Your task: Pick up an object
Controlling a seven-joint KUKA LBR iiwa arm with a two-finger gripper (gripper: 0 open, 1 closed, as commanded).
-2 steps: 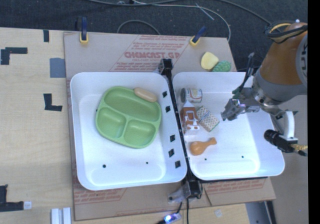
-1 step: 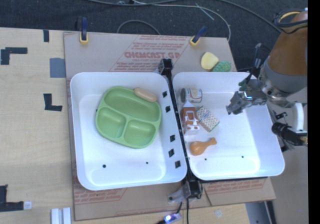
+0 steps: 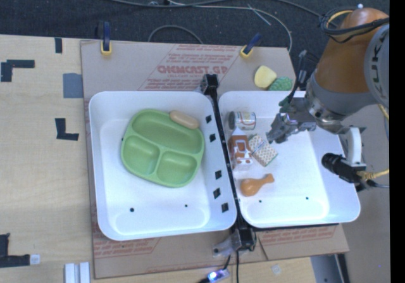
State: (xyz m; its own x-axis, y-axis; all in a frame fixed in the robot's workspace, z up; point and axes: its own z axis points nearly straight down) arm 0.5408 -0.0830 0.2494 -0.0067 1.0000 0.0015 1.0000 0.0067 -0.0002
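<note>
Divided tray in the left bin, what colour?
Light green, seen in the camera view.

Grey KUKA arm with orange band (image 3: 349,54) enters from 3 o'clock side, bulk at upper right. Orange section at about 1 o'clock, grey wrist below it. Arm slants down toward 8 o'clock. Dark two-finger gripper (image 3: 277,134) at arm's tip, right of centre, pointing toward 7–8 o'clock. Finger state unclear at this angle. Black cables loop over orange band's top.
</note>
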